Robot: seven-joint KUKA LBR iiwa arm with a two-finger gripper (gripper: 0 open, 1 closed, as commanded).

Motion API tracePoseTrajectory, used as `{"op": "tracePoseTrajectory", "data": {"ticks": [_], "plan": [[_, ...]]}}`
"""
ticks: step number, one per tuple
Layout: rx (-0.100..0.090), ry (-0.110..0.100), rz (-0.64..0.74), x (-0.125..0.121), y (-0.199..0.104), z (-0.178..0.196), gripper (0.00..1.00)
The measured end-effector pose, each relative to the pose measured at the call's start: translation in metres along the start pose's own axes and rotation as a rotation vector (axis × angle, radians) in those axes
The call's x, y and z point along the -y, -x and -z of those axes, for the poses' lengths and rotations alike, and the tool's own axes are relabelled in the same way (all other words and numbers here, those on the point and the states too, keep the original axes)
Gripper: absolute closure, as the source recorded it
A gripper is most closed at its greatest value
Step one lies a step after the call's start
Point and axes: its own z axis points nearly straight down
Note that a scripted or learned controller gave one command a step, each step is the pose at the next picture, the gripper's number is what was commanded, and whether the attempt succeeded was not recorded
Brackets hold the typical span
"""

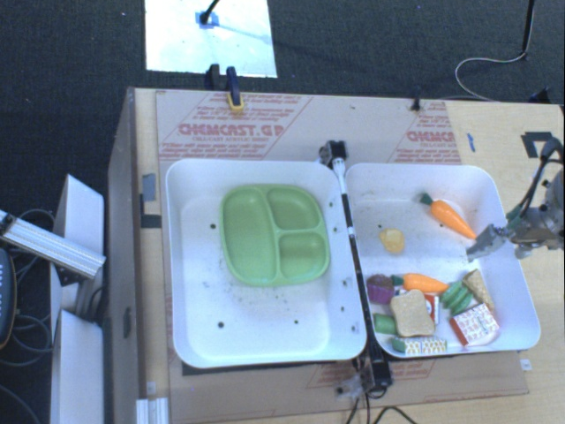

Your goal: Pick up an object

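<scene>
Orange carrot [451, 218] beside gripper [484, 242], seemingly apart

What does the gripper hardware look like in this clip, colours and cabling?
The gripper is a small grey metal piece with a pale, pointed tip, seen at the right bin's right rim. Dark cables loop above it near the frame edge. It is too blurred for any markings.

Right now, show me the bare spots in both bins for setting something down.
Free: the left bin floor around the green tray, and the right bin between the yellow piece and its far wall. Crowded: its near end, where bread slice, carrot and boxes pile.
</scene>
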Motion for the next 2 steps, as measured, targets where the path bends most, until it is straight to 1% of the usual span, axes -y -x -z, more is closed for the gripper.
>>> {"op": "tracePoseTrajectory", "data": {"ticks": [1,2], "plan": [[0.006,0.013,-0.005,0.0053,-0.0187,-0.1251,0.0],[0.006,0.013,-0.003,0.005,-0.0191,-0.1157,1.0]]}}
